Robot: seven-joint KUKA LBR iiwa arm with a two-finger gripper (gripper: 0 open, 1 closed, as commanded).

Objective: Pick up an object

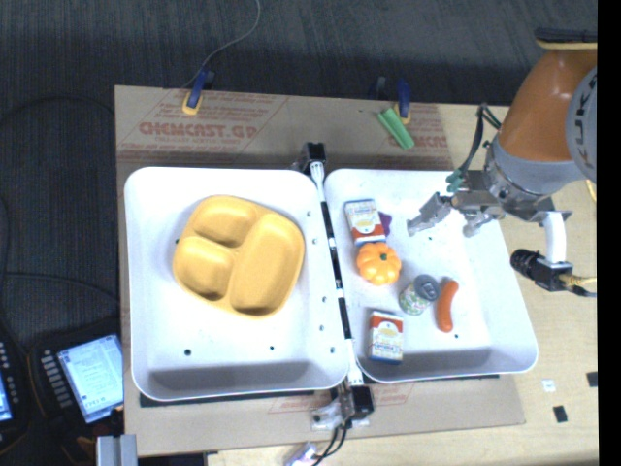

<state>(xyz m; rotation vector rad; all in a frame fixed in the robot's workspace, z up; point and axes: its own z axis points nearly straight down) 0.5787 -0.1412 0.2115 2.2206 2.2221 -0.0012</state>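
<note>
One claw (448, 214) | spread open, grasping nothing | above right bin (505, 260) | near pumpkin (378, 263)

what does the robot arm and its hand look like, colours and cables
The arm has a wide orange band over a grey wrist section. The hand is dull grey metal with two thin fingers. Thin dark cables loop beside the wrist, and a white bracket carrying a black cylinder sticks out beside it.

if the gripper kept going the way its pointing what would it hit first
The gripper points left and slightly down in the image, over the right bin. Straight on, it would likely meet the small carton first, or the orange pumpkin just below it. Its height above them is unclear, so it might pass over them.
</note>
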